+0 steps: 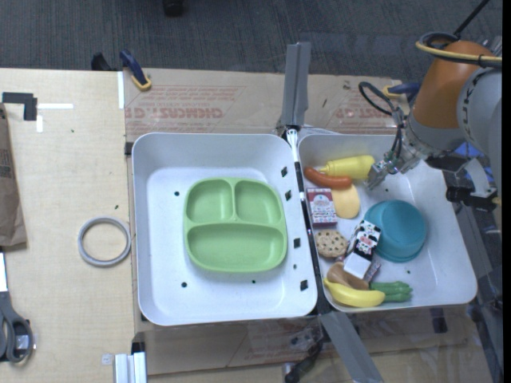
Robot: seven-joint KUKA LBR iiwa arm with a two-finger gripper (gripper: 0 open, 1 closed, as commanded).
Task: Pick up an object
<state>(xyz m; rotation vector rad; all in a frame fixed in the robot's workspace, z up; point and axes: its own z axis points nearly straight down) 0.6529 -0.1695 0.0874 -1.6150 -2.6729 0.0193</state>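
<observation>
Camera view: pale wooden surface (64, 166) over dark grey carpet (239, 14); a grey tape ring (104, 241) lies left of two white bins (144, 214). Whether the hand (382, 170) holds anything, I cannot tell.

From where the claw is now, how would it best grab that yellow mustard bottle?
Probably across the mustard bottle's middle, coming straight down from above. It lies flat on its side, long axis left to right, so its narrow width suits the claw, which sits just off its right end.

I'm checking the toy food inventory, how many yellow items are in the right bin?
3: a mustard bottle at the back, a pale yellow wedge below it, and a banana at the front edge. More may be hidden under the pile.
</observation>
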